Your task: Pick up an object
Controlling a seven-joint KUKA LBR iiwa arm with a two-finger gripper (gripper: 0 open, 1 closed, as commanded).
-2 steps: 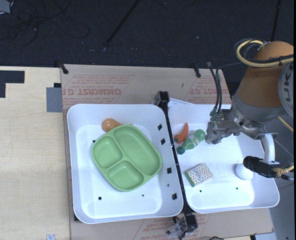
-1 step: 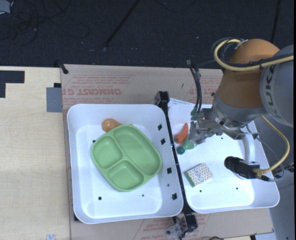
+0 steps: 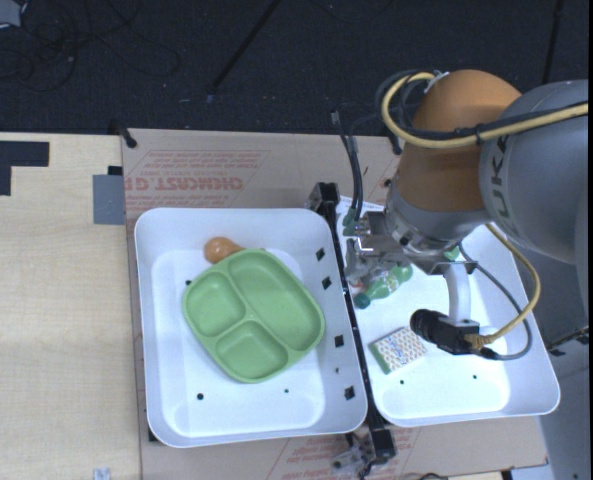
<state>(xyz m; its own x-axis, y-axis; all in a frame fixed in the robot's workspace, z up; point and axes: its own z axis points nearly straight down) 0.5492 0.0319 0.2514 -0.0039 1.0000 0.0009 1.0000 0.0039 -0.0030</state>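
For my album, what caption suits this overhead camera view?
Grey-and-orange robot arm lowers its tool into the right white bin; a green divided plastic plate fills the left.

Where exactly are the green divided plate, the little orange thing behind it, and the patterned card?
green divided plate (image 3: 253, 314), camera view, its central divider.
orange thing (image 3: 219, 249), camera view, its rounded top.
patterned card (image 3: 399, 349), camera view, middle of its face.

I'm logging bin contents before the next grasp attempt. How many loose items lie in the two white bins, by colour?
Green: 2, the divided plastic plate and a crumpled green item under the gripper
Orange: 1, a small rounded object
Patterned: 1, a flat square packet
Total: 4
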